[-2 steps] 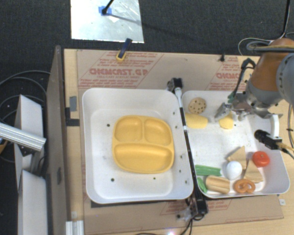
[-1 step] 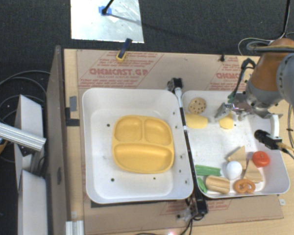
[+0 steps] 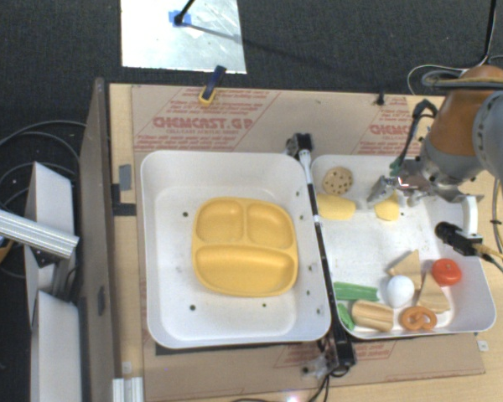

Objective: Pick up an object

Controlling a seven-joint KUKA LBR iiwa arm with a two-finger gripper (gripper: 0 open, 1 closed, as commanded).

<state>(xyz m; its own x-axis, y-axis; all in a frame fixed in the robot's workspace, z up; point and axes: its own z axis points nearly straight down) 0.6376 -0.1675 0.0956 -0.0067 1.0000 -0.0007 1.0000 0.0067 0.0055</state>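
Observation:
My gripper hangs over the back of the right bin, open, with nothing between its fingers. Just in front of it lies a small yellow piece. To its left are a larger yellow piece and a round dotted cookie. Toward the front of the bin lie a red tomato, a white egg, a tan wedge, a green pod, a bread roll and a pretzel.
The left bin holds a yellow compartment plate. A dividing rim runs between the two bins. The middle of the right bin's floor is bare. Cables lie off the bench's left side.

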